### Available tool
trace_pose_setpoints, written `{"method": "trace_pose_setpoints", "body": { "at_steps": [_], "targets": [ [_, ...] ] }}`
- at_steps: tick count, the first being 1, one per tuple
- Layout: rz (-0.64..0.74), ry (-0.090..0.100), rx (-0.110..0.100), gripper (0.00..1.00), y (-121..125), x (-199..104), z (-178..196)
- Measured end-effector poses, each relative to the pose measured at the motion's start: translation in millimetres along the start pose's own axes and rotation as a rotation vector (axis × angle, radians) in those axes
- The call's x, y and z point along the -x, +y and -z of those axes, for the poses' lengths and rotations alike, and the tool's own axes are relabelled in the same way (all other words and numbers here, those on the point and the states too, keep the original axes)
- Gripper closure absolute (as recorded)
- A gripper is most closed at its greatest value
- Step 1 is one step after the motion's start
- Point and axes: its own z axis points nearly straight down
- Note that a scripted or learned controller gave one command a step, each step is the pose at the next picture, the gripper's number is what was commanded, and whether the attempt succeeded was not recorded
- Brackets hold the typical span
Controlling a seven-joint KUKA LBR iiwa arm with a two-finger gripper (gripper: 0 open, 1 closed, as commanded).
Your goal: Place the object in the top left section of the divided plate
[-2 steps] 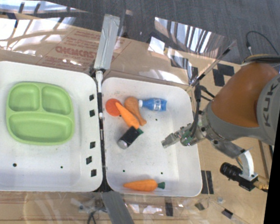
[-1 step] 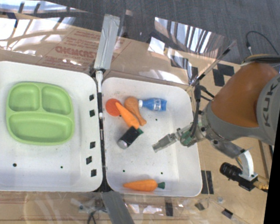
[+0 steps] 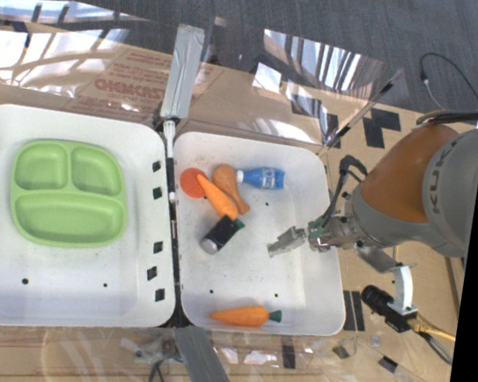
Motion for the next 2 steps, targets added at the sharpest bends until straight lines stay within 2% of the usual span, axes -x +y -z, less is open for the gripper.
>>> {"method": "trace_pose_setpoints", "body": {
  "at_steps": [1,2],
  "targets": [
    [-0.191,-0.002,0.004,0.0,32,7,-14],
    [-0.277,-0.002,0.003,0.0,22,5,24]
  ]
}}
